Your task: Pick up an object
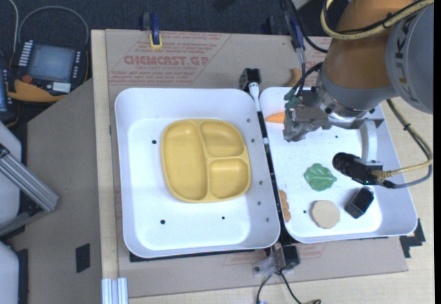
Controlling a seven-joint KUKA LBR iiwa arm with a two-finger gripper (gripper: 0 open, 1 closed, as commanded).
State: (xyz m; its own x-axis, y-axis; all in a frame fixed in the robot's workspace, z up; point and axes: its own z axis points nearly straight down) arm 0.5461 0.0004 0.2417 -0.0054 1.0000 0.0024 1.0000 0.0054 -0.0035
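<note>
gripper (pixel 299 125): seen over the upper-left part of the right bin (pixel 298 178), pointed down; height above the floor cannot be judged
jaws: hidden under the wrist body; whether apart or together cannot be told
held: nothing is seen gripped
orange piece (pixel 274 117): nearest candidate, lying just beside the gripper on its left, against the right bin's wall; small and tapered, carrot-like
orange piece handling: judged light, stiff, likely smooth plastic; best taken across the thicker middle; the closeness of the wall is judged to crowd one jaw
green piece (pixel 320 176): mid right bin, lying flat, leaf-like with a crinkled edge
green piece handling: judged very light and thin, possibly floppy; a low pinch across a raised fold would be needed, and a slip is likely
tan disc (pixel 324 214): lower right bin, just below the green piece, apart from it
tan disc handling: judged light and firm; a wide opening across the rim is called for
black block (pixel 359 202): just right of the tan disc; flat sides are judged the easiest grip
left bin (pixel 138 158): a yellow divided plate (pixel 204 159) is held here, well apart from the gripper; judged too broad unless taken by the rim
</note>
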